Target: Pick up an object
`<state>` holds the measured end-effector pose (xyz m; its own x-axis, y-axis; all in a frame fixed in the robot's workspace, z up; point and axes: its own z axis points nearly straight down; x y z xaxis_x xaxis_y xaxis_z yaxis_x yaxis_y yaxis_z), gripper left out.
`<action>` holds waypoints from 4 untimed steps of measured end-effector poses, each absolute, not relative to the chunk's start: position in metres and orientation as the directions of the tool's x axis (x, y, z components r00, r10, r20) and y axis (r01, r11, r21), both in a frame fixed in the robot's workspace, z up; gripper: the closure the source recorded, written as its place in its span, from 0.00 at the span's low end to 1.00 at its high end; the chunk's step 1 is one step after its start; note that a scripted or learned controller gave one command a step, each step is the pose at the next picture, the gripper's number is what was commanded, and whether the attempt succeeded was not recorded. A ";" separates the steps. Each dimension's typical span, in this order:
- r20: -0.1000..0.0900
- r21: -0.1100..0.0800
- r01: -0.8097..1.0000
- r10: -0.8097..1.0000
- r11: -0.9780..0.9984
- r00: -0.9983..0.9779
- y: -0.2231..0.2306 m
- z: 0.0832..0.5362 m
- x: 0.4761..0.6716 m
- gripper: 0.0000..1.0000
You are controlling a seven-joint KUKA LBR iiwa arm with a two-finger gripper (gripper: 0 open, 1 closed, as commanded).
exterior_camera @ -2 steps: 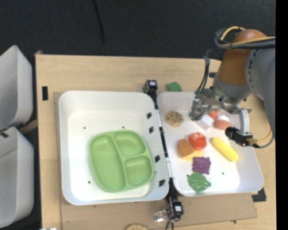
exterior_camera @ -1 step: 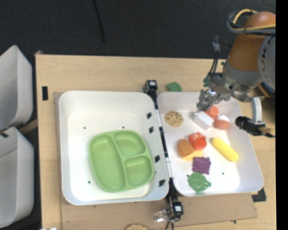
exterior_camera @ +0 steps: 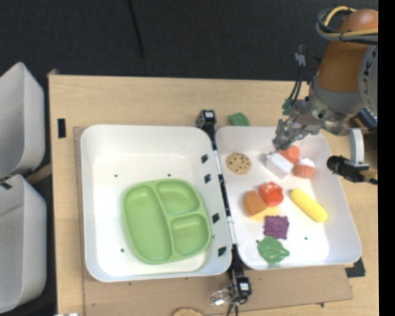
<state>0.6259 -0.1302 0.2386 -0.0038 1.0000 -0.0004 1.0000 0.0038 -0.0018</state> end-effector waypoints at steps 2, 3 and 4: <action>0.002 -0.004 1.000 1.000 0.007 -0.007 -0.042 0.242 0.567 1.00; 0.000 -0.006 1.000 1.000 0.005 -0.005 -0.020 0.227 0.547 1.00; 0.000 -0.002 1.000 1.000 0.002 -0.002 -0.021 0.229 0.551 1.00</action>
